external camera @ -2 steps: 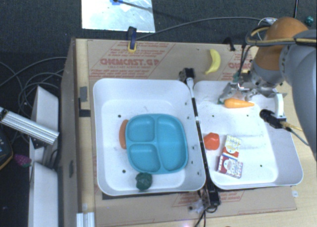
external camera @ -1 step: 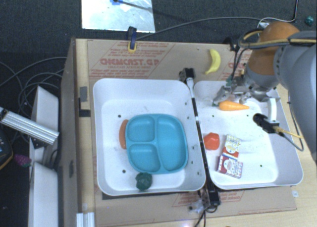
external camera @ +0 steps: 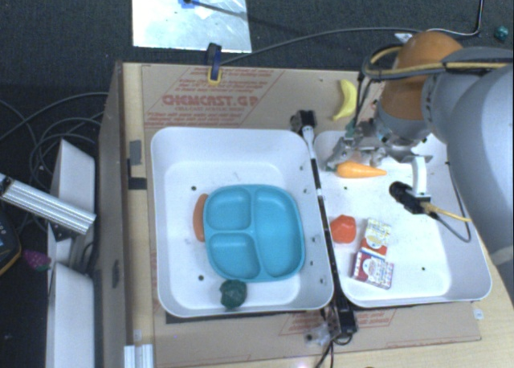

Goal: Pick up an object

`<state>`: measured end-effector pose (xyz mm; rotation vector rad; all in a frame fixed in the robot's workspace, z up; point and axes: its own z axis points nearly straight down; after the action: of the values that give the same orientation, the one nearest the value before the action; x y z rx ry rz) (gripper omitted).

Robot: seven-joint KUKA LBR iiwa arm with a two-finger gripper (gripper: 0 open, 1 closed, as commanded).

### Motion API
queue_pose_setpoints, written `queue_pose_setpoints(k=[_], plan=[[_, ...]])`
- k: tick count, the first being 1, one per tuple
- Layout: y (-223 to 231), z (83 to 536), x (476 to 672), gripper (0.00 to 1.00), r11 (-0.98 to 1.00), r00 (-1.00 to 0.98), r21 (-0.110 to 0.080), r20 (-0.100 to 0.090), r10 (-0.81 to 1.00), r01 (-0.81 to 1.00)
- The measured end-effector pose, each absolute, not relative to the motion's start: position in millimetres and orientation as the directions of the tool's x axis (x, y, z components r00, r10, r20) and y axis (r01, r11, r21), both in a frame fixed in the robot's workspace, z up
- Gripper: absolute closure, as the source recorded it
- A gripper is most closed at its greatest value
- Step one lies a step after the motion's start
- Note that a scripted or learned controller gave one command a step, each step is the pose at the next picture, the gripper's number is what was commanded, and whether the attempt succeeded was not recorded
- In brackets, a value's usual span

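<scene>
My gripper [external camera: 363, 152] is low over the far left corner of the right bin [external camera: 454, 274], with the grey arm reaching in from the right. An orange carrot [external camera: 361, 170] lies on the bin floor just in front of the gripper, close to it or touching it. I see nothing held. Nearer the front of this bin are a small red-orange piece [external camera: 344, 229], a pale yellow-and-white packet [external camera: 377, 235] and a red-and-white box [external camera: 373, 268].
The left bin [external camera: 173, 222] holds a blue divided plate [external camera: 254, 231], an orange sausage-like piece [external camera: 198, 217] at the plate's left edge and a dark green lump [external camera: 234, 293] in front. A yellow banana [external camera: 347, 100] lies on the cardboard behind the right bin.
</scene>
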<state>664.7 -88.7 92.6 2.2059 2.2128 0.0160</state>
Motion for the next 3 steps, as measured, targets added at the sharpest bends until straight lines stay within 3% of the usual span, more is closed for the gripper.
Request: queue_pose_setpoints(k=[1, 3], plan=[[-86.0, 94.8, 671.6, 0.00, 0.004, -0.004, 0.011, -0.005, 1.000, 1.000], [-89.1, 92.1, 673.2, 0.00, 0.002, -0.002, 0.015, -0.003, 1.000, 1.000]])
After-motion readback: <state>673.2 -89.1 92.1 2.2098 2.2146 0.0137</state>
